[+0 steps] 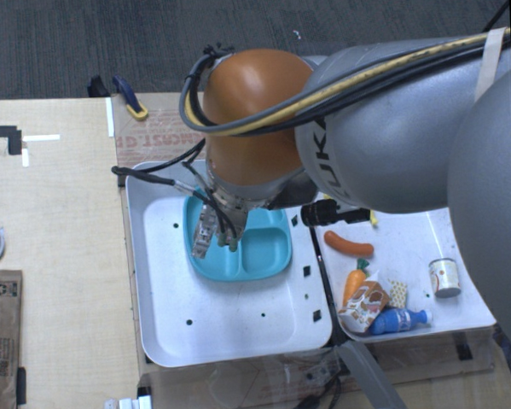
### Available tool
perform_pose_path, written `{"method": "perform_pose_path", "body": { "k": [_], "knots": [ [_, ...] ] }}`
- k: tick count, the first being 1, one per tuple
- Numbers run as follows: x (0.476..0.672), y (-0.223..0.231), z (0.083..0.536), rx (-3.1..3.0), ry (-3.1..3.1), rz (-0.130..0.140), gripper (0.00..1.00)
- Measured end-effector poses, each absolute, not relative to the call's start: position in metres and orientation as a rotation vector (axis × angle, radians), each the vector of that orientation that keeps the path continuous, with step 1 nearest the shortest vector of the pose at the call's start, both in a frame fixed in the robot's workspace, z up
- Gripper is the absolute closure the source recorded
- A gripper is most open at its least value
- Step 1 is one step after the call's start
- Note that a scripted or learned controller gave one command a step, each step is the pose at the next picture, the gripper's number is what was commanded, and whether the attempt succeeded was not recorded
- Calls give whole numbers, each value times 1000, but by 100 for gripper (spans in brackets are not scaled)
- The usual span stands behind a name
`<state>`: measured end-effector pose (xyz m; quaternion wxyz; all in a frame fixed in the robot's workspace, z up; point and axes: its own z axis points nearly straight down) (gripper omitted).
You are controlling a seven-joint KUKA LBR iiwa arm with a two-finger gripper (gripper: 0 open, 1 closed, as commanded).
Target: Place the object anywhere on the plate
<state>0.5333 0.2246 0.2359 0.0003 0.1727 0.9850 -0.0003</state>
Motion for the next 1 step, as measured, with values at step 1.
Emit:
{"method": "perform_pose_path", "body": {
  "k": [1],
  "knots": [
    [478, 228, 233, 126, 3139, 0, 100]
  ]
}}
